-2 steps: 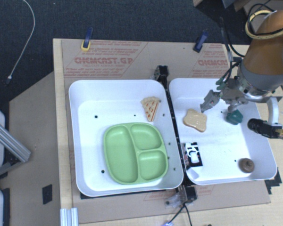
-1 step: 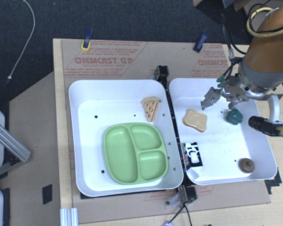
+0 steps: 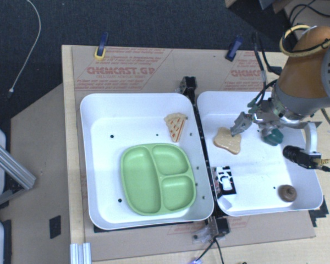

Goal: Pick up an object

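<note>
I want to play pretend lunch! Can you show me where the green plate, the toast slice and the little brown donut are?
green plate (image 3: pixel 138 179): camera view, on its big left section.
toast slice (image 3: pixel 175 126): camera view, on its middle.
brown donut (image 3: pixel 287 192): camera view, on its ring.

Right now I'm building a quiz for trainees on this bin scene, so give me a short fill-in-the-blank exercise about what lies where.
1. The green divided plate lies in the ____ bin.
2. The plate has ____ compartments.
3. The gripper hangs over the ____ bin, beside the tan cookie-like piece.
4. The small brown round object lies in the right bin, near its ____ corner.

Missing words: left; three; right; front right
</note>
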Tool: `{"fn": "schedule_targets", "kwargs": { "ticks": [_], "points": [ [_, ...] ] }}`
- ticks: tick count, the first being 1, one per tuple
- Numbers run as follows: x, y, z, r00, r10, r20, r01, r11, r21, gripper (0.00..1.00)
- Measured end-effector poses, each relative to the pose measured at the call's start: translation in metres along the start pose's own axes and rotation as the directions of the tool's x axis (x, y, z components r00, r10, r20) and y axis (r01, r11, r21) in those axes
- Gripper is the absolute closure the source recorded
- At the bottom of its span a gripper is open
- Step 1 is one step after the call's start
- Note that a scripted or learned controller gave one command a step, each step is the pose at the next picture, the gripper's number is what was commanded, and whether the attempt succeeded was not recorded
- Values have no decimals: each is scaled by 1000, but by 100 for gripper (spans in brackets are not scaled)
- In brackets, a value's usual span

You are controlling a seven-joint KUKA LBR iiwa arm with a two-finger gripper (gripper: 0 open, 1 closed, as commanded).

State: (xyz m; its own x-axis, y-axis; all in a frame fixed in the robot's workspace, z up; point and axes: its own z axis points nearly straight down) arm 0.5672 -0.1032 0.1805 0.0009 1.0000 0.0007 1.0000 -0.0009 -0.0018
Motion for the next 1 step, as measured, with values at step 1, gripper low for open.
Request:
{"fn": "schedule_targets", "kwargs": {
  "ticks": [1],
  "points": [
    [0, -10, 49, 1000, 0, -1, 0, 1000, 5, 0]
  ]
}}
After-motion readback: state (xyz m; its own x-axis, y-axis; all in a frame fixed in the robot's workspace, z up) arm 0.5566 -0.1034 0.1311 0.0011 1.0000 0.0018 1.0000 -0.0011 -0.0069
